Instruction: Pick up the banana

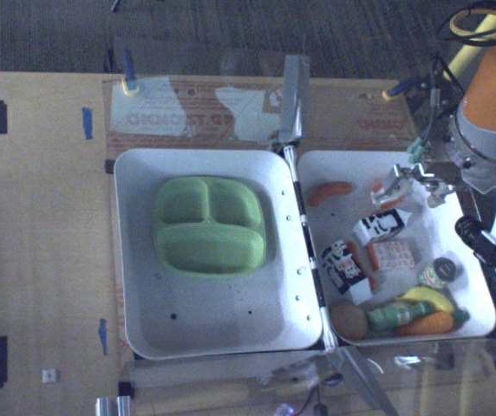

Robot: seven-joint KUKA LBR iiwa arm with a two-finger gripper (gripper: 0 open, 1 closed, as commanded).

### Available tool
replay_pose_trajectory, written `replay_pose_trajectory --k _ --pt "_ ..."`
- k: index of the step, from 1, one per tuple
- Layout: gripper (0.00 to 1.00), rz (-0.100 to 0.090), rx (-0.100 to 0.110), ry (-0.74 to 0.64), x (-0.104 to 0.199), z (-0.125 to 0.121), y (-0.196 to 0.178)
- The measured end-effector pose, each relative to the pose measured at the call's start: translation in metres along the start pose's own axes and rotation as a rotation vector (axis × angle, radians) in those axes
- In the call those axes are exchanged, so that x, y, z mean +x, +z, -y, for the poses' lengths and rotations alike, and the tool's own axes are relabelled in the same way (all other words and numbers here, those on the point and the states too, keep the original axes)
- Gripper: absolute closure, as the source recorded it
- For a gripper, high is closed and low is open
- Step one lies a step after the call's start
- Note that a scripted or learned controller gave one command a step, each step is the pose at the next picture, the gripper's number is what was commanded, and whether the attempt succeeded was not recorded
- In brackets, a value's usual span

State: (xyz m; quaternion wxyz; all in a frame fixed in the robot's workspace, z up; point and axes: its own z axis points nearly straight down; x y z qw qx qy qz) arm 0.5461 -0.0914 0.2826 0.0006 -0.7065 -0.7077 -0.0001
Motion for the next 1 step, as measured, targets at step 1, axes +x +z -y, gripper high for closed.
replay_pose_trajectory --k 1 --pt "0.00 0.001 -0.002 -0.063 -0.0511 0.0389 0.1100"
